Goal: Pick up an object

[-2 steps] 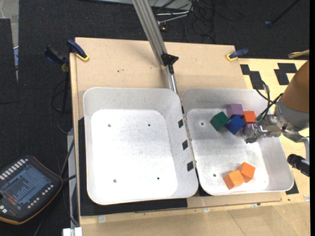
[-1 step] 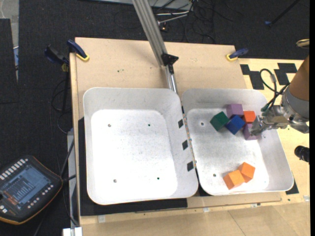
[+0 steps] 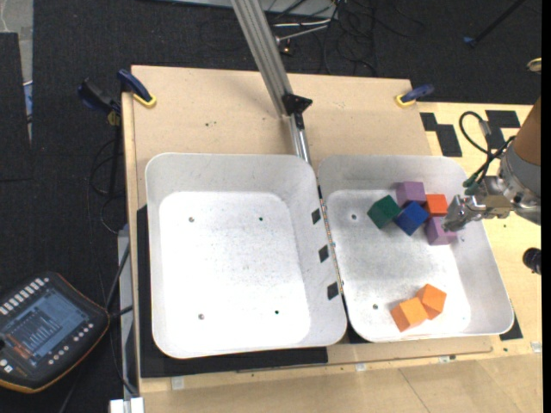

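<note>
Gripper (image 3: 454, 216): at R bin's right side, low over the block cluster, touching small purple block (image 3: 439, 232)
Fingers: state can't tell, too small/blurred
Cluster: green cube (image 3: 383, 211), blue cube (image 3: 412, 218), purple cube (image 3: 410, 192), orange-red cube (image 3: 436, 203), packed together
Right white bin (image 3: 362, 312): two orange blocks (image 3: 418, 307) near front
Left white bin (image 3: 225, 248): beside it on surface

No text, label or number can be read anywhere on the bench.

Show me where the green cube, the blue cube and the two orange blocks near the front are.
green cube (image 3: 383, 211), camera view, its top face
blue cube (image 3: 412, 218), camera view, its top face
two orange blocks (image 3: 419, 307), camera view, where the pair meet
</note>
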